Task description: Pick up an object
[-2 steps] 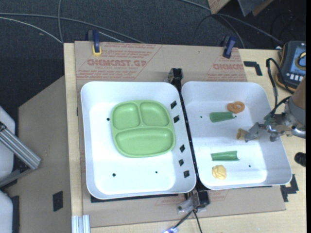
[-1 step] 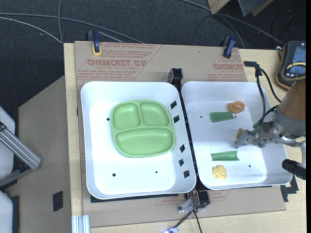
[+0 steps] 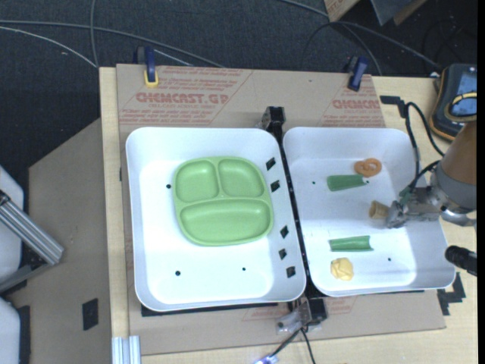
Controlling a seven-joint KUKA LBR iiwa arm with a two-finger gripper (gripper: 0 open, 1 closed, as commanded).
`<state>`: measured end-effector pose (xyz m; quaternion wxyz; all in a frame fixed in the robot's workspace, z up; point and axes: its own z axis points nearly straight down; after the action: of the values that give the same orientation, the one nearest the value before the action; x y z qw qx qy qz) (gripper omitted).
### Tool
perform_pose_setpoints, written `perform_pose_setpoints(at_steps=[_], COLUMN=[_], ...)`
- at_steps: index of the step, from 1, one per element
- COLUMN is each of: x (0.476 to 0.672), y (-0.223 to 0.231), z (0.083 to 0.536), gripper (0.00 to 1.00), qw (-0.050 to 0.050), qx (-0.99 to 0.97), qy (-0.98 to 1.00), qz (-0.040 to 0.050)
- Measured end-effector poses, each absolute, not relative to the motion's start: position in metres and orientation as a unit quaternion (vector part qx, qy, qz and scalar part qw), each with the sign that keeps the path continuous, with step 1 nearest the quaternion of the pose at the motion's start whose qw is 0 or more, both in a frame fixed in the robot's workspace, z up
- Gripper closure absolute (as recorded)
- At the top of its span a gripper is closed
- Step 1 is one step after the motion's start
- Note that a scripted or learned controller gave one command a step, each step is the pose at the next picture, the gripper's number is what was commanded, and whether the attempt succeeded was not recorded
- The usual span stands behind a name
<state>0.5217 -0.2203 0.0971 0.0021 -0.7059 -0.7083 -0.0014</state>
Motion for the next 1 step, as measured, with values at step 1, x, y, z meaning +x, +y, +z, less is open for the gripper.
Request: perform_pose_setpoints(at_steps=[1], x=[0.5254], y=[-0.2234], z=[0.1411], gripper=[1.00], qw=[-0.003], qx=[-0.707], qy=[-0.707], qz=[-0.0010])
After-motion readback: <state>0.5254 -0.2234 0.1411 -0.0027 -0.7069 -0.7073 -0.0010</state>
